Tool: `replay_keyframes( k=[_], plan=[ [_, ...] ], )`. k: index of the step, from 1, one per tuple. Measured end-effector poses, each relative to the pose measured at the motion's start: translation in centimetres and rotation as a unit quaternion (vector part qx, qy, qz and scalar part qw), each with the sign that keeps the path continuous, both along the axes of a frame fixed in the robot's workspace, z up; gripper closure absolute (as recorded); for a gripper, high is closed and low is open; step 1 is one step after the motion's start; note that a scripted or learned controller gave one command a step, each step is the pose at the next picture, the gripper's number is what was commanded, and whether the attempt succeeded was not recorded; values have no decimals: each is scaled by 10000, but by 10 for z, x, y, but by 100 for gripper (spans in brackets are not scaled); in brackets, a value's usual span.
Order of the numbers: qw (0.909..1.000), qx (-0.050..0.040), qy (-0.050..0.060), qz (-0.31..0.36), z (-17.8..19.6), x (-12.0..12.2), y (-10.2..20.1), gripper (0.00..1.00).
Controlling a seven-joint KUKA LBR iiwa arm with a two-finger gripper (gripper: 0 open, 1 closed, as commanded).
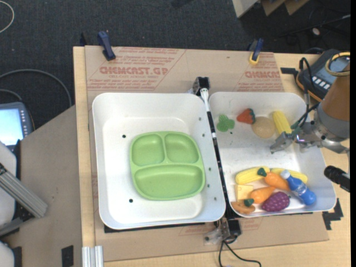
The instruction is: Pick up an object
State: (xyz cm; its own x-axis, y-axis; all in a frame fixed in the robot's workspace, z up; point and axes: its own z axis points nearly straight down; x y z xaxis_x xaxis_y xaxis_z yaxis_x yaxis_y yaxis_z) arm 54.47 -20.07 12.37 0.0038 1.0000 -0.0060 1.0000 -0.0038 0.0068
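Light is even and fairly bright, diffuse from overhead. The two white bins, left bin (111, 149) and right bin (317, 166), read near overexposed, with little surface detail on their walls. The green divided plate (166, 166) carries a soft sheen but no hard glare. Shadows are faint and short: a thin dark line under the bins' front edges and a small soft shadow below the gripper (281, 144). The dark carpet (83, 10) at the top falls dim with weak texture. Overall sharpness is moderate; the small toy foods (272, 191) look slightly soft and blocky. Printed lettering on the cardboard sheet (133, 68) stays legible. Straight edges bow slightly toward the frame edges.
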Motion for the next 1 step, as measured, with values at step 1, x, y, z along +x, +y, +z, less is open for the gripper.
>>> replay_keyframes(
  k=[1],
  plan=[
    [9999,106,47,50,-35,117,-17,0]
  ],
)
